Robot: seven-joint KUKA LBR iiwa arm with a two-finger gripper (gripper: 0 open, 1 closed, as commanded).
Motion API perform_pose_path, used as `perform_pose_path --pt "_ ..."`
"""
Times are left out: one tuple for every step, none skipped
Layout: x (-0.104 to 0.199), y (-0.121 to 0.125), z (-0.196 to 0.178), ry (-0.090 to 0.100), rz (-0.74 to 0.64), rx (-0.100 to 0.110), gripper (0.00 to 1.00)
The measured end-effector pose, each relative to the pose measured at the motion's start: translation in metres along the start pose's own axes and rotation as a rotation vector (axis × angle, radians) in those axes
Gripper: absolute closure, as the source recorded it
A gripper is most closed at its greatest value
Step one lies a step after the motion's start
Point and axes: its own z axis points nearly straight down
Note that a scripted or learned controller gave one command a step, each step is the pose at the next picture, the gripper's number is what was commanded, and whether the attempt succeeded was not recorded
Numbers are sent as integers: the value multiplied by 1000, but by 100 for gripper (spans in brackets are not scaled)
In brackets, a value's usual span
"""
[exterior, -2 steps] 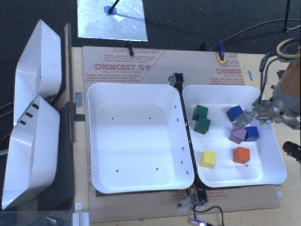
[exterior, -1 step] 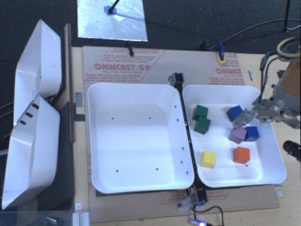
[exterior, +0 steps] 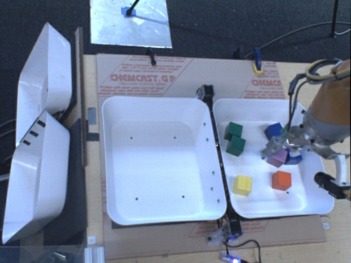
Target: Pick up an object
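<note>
Nearest in the right bin sit the yellow cube on the left and the orange cube to its right. Just beyond the orange one, the gripper is down on the purple block, directly beneath its tip, with a blue block touching on the right. Whether it's spread or pinching, I can't tell. The purple block looks small, pale, squarish, slightly tilted. Farther back: another blue cube, and two green cubes to the left.
</note>
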Motion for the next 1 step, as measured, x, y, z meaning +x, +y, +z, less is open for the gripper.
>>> perform_pose_path --pt "-4 3 59 -2 2 -7 0"
